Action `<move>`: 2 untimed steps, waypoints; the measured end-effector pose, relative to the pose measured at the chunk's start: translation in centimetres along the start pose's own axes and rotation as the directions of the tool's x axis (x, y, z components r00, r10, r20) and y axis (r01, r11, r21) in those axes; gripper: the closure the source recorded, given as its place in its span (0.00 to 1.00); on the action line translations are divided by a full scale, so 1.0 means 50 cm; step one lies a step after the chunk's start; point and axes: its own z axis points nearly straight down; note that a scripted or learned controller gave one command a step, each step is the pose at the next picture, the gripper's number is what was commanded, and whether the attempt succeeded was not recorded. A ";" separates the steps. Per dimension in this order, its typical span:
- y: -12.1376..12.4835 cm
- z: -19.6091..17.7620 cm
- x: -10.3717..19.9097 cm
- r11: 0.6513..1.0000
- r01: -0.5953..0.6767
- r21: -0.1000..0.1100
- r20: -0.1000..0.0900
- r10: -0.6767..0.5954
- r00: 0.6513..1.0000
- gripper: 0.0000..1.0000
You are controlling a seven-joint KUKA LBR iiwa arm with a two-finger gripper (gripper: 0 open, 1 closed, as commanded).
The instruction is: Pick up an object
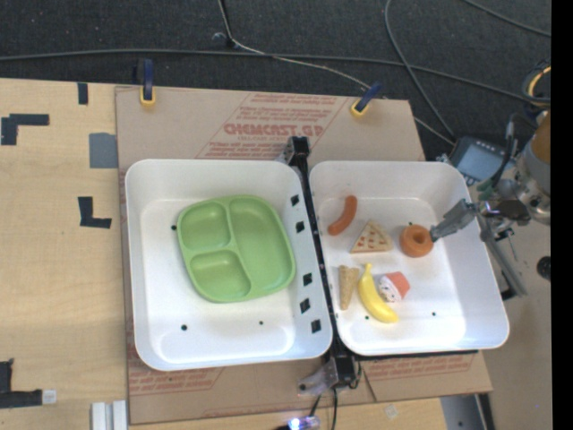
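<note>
We note the grey two-finger gripper beside the round brown donut, which has no long axis; jaws' state we cannot tell.

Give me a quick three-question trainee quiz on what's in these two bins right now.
1. True or false: the green tray lies in the right bin.
2. Which item is nearest the gripper? A) banana B) donut C) sausage
3. Fill in: the cone lies just left of the ____.

Key: 1 false, it lies in the left bin; 2 B; 3 banana.
</note>
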 end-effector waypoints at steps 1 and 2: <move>0.005 -0.012 0.001 1.000 0.003 -0.011 0.003 -0.003 1.000 0.00; -0.005 0.080 -0.009 1.000 0.003 -0.007 0.002 -0.003 1.000 0.00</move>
